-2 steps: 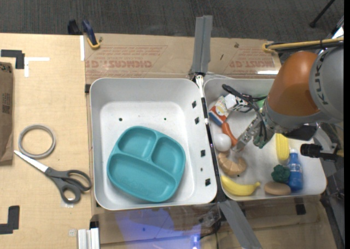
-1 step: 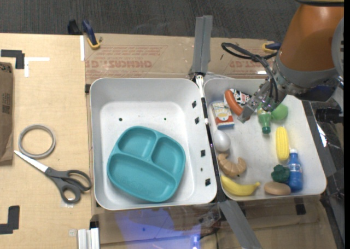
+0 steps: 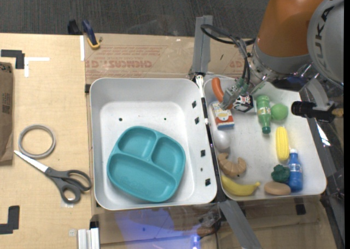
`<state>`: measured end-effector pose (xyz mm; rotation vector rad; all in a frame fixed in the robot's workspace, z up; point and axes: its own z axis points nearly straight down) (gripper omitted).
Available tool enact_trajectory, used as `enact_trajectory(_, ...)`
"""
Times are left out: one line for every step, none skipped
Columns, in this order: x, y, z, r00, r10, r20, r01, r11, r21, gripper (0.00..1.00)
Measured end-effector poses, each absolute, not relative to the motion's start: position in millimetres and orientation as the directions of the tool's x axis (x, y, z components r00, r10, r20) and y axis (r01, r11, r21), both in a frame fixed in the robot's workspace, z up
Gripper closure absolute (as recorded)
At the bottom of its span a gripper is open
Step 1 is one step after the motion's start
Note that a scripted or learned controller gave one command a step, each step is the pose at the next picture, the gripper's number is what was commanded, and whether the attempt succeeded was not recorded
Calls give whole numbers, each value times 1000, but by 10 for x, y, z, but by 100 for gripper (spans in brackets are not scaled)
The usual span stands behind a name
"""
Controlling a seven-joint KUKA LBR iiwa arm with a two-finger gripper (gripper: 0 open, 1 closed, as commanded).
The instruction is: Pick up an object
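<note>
A slim orange-red carrot-shaped toy [image 3: 217,87] lies at a slant in the right white plastic bin's [image 3: 311,133] far left corner, just above a small white carton [image 3: 223,117]

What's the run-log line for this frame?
arm: over right bin far end | gripper: low beside orange carrot, above small carton | grasp: none visible | left bin: teal divided plate

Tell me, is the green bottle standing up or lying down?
Lying down. The green bottle rests lengthwise on the floor of the right bin, its cap pointing toward the camera, beside a green ball.
</note>
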<state>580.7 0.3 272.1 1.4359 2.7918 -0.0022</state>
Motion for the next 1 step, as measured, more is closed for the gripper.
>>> enact_trajectory(6245,186,2493,-602,799,-2,799,602,-1,100)
